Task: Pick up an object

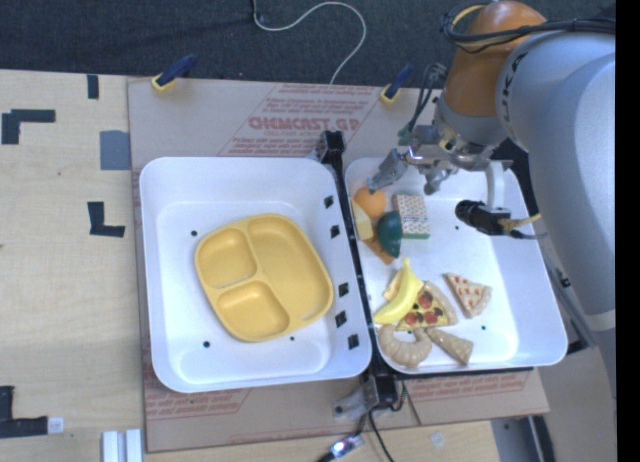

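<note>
Banana [403, 292], single; two pizza slices [468, 293]

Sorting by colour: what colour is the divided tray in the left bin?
Yellow, seen clearly in the camera view: the divided tray.

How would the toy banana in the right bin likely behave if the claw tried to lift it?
The banana looks like smooth, probably light plastic, so it may slip. Its curve could rock or pivot. It lies against the pizza slice, which might shift too.
</note>
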You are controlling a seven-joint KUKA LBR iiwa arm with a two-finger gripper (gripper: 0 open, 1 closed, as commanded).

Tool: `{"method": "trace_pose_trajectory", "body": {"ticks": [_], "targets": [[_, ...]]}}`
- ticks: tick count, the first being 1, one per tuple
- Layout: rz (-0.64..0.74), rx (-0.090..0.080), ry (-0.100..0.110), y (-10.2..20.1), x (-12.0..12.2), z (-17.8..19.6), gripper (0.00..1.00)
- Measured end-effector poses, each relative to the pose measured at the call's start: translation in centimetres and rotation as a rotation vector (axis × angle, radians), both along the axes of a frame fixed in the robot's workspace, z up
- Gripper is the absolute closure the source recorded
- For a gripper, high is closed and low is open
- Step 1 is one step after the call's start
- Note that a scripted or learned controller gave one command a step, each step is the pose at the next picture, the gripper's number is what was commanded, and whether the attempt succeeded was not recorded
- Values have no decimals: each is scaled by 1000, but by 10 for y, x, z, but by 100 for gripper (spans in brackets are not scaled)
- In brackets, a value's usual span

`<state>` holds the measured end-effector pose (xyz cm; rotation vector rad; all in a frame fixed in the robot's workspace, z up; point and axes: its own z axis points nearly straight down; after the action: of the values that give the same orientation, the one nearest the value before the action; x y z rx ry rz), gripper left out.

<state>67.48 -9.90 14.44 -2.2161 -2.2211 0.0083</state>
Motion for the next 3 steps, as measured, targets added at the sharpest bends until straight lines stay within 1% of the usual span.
{"method": "trace_pose_trajectory", "body": {"ticks": [1, 2, 3], "targets": [[1, -2, -7, 1, 0, -52, 0], [2, -1, -11, 2, 2, -37, 100], [-1, 1, -8, -5, -5, 17, 100]]}}
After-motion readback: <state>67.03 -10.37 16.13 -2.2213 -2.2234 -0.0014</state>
